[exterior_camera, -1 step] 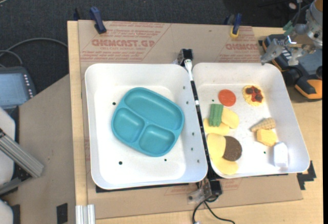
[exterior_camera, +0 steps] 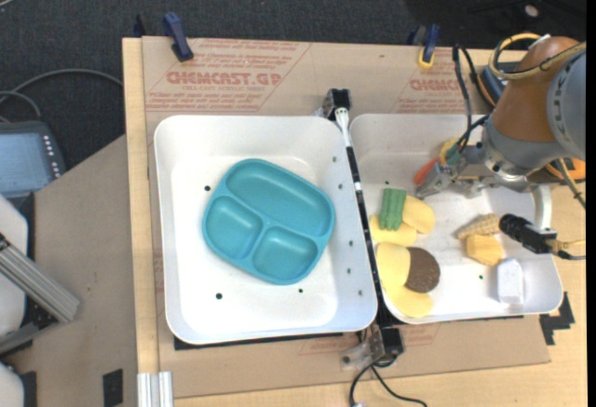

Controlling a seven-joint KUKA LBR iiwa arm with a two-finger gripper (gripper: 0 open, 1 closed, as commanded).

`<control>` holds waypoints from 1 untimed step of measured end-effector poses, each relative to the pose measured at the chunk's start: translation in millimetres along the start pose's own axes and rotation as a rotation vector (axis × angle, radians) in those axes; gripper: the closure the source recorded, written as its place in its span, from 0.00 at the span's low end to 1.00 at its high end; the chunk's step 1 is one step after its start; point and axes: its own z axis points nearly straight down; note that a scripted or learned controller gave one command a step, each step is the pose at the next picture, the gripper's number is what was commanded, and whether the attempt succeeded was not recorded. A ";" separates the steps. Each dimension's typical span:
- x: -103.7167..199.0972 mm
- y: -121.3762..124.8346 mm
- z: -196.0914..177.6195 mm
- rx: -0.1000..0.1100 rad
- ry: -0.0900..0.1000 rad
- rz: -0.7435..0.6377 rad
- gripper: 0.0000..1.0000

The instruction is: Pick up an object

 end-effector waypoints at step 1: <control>-56.3 -55.0 -116.1 -0.020 -0.011 0.007 0.00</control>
